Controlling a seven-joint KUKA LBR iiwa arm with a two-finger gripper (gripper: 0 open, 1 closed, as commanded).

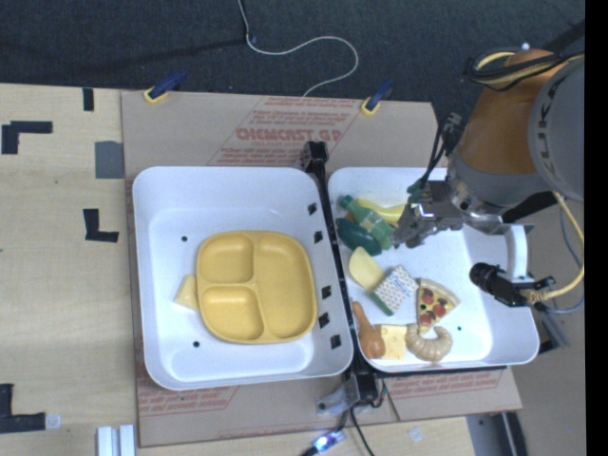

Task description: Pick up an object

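The right bin [475, 255] holds several toy foods. A green bottle [360, 226] and a yellow piece [387, 213] lie at its far left. Nearer are a pale yellow lump [365, 268], a checkered block [396, 289], a pizza slice [435, 302], a curled tan pastry [429, 342], a cheese square [391, 336] and a brown sausage [368, 330]. My gripper [415, 228] hangs low over the bin's far middle, just right of the green bottle and yellow piece. I see nothing held in it.
The left bin [161, 245] carries a yellow divided plate [256, 286] with a pale yellow wedge [185, 293] at its left edge. The arm's grey body and a black fitting [496, 283] overhang the right bin's right side. A black clip [314, 155] sits between the bins.
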